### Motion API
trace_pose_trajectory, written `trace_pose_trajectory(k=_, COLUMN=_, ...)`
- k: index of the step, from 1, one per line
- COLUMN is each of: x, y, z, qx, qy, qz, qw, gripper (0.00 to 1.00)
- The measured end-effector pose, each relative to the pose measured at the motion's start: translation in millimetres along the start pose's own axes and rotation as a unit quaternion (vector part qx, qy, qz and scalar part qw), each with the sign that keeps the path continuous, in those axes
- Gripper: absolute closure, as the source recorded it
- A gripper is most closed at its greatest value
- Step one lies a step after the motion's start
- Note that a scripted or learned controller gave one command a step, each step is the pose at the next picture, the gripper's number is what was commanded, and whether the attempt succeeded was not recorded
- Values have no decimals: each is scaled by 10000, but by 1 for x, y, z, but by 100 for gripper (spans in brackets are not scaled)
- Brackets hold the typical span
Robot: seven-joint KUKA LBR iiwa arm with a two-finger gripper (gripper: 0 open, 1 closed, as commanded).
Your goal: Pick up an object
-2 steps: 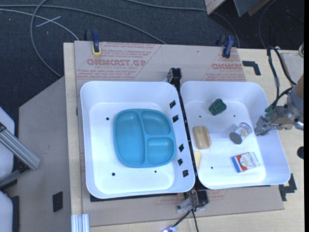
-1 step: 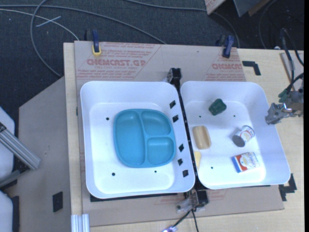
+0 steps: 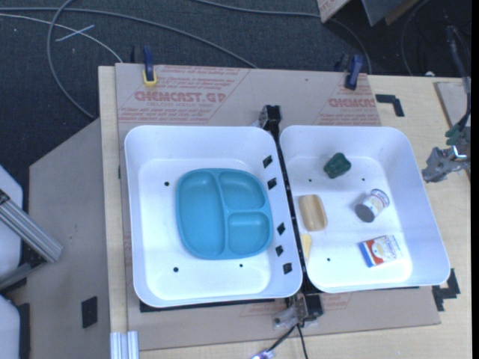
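The board [image 3: 224,88] under the bins bears red print reading "CHEMCAST GP", once behind each bin. The left bin [image 3: 142,223] holds a blue divided plate [image 3: 224,213], lying flat in its middle. In the right bin [image 3: 419,223], taking the tan block [image 3: 313,212] near the divider as the mark: a dark green lump [image 3: 337,164] sits behind and to its right, a small can [image 3: 370,205] lies on its side well to its right, and a small box [image 3: 381,250] with a red-and-blue label, too small to read, lies in front and to the right. The gripper [image 3: 443,163] is beyond the right bin's far edge, over the bench; I cannot tell its opening, and nothing is seen in it.
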State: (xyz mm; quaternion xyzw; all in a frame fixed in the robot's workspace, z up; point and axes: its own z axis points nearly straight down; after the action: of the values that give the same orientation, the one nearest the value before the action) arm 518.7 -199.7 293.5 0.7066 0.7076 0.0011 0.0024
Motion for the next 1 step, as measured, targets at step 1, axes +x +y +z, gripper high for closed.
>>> trace_pose_trajectory(k=1, x=57, y=10, z=17, qx=34, qy=22, qz=-20, qw=10000, gripper=100)
